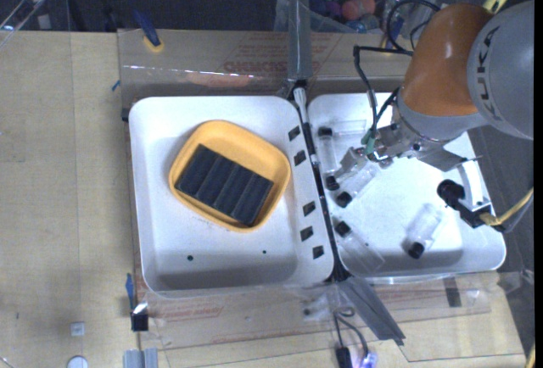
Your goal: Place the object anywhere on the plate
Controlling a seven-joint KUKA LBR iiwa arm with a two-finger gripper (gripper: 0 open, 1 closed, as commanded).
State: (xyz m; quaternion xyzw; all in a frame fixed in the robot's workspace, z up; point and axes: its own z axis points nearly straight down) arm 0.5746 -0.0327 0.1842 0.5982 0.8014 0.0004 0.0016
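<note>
Object: clear bottle [422,231], right bin [484,252], 5 o'clock.
Plate [191,156]: left bin, 9 o'clock.
End effector [365,156]: opening unreadable; you confirm grasp before carrying.

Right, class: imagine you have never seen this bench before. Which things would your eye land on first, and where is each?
First, the yellow square plate with a dark ribbed insert, lying in the left white bin. Next, the grey arm's orange band, looming over the right white bin from the right. Then the small clear plastic bottle with a black cap, lying low in that right bin.
</note>
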